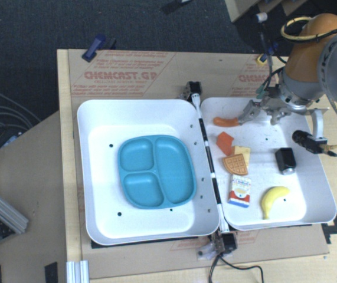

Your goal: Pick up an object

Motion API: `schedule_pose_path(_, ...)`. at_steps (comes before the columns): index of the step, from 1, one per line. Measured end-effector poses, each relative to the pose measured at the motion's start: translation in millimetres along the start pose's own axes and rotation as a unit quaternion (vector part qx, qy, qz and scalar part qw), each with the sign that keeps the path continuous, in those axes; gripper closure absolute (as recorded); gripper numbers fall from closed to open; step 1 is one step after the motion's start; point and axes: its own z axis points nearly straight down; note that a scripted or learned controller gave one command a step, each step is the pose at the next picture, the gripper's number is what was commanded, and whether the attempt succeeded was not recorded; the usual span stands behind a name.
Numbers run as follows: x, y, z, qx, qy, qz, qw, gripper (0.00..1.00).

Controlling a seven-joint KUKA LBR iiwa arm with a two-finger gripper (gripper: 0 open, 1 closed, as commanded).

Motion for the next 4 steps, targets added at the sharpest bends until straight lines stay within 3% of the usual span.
schedule_pose_path(1,23.8,2.3,30.4,0.007,0.001,-0.001,1.0,0.0)
schedule_pose_path(2,24.2,3.3,19.8,0.005,0.0,-0.001,1.0,1.0)
schedule_pose_path(3,24.3,3.2,20.0,0.006,0.0,-0.001,1.0,0.0)
schedule_pose_path(4,58.3,5.6,28.2,0.0,0.0,-0.001,1.0,0.0)
